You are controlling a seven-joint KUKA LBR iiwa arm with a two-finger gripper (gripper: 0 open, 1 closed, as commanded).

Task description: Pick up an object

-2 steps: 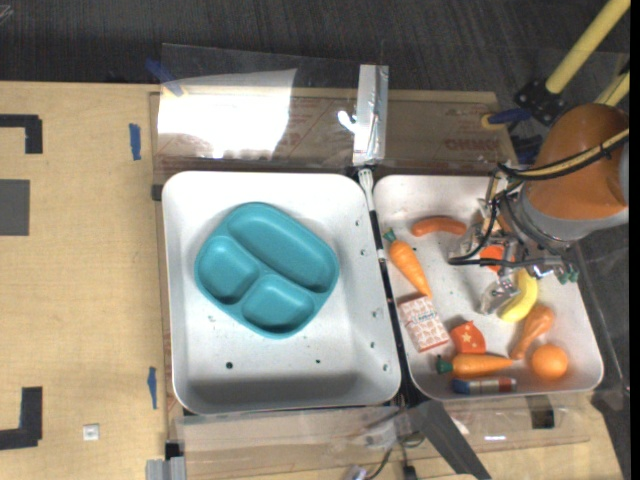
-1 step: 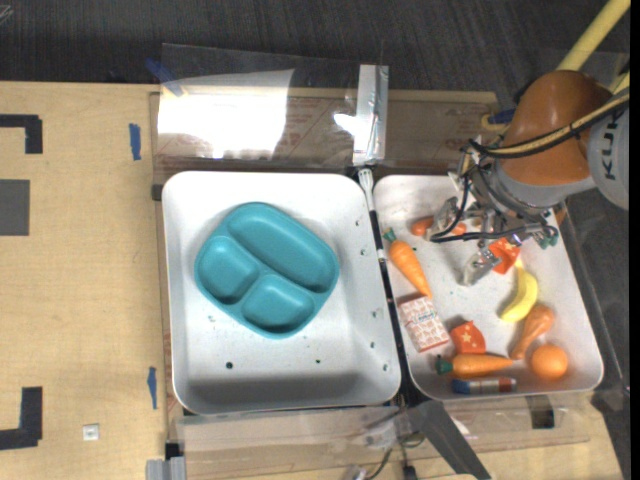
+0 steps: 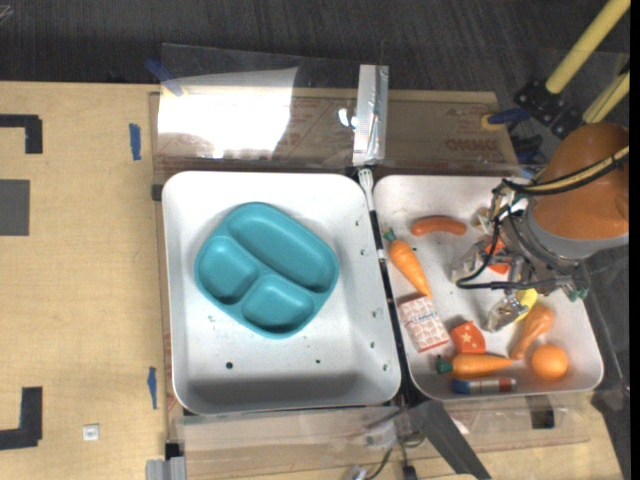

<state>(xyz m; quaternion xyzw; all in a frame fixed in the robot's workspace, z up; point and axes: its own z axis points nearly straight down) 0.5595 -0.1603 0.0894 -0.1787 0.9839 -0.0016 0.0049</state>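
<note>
Presumably lowered to choose among the toy food heaped in the right bin (image 3: pixel 590 353), the tool (image 3: pixel 503 268), its state hidden by cables, hangs just above a yellow piece (image 3: pixel 524 298), carrot (image 3: pixel 408 266) off to one side.

We see the arm (image 3: pixel 585 193) reaching into the right bin (image 3: pixel 590 368), its gripper (image 3: pixel 497 268) low among toy foods there, a carrot (image 3: pixel 408 267), a sausage (image 3: pixel 438 226) and an orange (image 3: pixel 549 362), while the left bin (image 3: pixel 190 358) holds a teal divided plate (image 3: pixel 265 267).
</note>
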